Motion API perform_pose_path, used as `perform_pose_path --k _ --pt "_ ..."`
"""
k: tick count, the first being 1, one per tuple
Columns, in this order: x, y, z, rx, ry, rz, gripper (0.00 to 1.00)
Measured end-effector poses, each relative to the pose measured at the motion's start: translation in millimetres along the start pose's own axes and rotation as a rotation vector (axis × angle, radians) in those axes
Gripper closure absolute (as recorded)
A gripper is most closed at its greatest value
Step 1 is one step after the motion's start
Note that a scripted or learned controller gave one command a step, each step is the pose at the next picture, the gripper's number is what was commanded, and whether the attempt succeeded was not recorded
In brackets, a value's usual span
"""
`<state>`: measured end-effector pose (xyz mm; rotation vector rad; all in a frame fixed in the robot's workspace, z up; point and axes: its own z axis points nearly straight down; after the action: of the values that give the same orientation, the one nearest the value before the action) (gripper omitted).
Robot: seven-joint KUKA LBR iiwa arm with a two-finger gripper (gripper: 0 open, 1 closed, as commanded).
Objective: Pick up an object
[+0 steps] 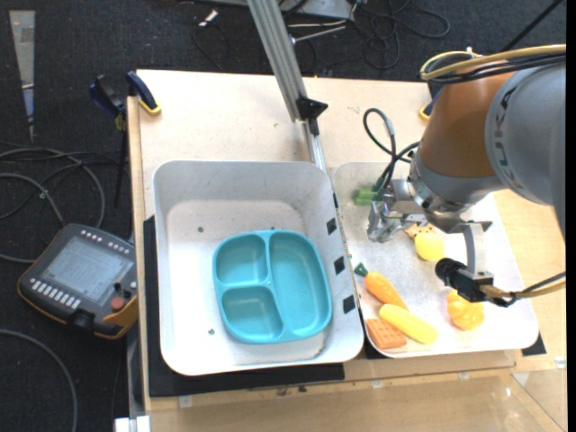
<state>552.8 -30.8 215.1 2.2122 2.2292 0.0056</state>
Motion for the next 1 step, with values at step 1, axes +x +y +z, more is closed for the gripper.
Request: perform_pose_path --k 1 --pt "51.1 5.8 -14.3 0.001 0.000 0.000 1.00"
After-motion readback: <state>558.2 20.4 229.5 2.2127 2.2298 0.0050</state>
